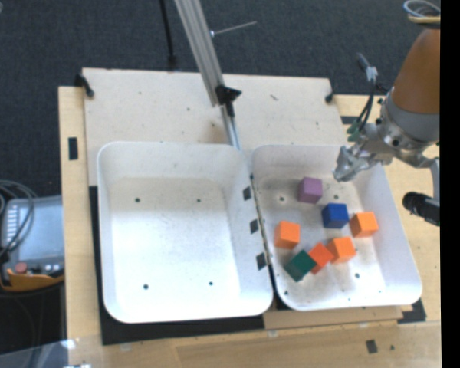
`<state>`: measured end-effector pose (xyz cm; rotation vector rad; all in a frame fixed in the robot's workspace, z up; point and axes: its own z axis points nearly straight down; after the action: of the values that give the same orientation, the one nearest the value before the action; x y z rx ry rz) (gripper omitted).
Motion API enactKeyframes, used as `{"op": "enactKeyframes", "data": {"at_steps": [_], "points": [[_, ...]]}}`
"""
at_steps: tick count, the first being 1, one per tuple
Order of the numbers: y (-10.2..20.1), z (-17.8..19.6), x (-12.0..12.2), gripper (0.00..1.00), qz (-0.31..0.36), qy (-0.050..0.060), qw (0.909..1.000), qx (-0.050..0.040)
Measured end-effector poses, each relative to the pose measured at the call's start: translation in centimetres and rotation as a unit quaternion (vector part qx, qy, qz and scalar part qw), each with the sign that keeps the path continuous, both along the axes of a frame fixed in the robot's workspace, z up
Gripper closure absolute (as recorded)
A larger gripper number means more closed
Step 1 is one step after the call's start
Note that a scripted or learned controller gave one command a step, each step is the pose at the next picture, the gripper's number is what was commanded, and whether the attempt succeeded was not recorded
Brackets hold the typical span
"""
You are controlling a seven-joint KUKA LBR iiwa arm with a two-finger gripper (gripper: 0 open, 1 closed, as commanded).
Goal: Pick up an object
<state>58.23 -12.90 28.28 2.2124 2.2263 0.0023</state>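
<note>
Over on the right, the arm reaches in above the right bin, and its gripper hangs over the bin's upper part, just up and to the right of the purple cube. Whether the fingers are apart or together I cannot tell from here (they blur into one grey tip), and nothing shows between them.

All the cubes lie in the right bin. The purple cube sits nearest the gripper. Below and to its right is the blue cube, with an orange cube just beside it on the right. Another orange cube lies apart, toward the bin's left wall. Lower down, the green cube touches a red-orange cube, which in turn sits against one more orange cube.

The left bin rests beside it on the surface.
</note>
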Motion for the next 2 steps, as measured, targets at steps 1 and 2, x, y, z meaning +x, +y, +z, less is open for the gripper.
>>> {"op": "enactKeyframes", "data": {"at_steps": [1, 2], "points": [[4.4, 0.1, 1.6, 1.0, -0.001, 0.0, 1.0, -0.0003], [9.8, -0.3, 3.5, 1.0, 0.0, 0.0, 1.0, 0.0001]]}}
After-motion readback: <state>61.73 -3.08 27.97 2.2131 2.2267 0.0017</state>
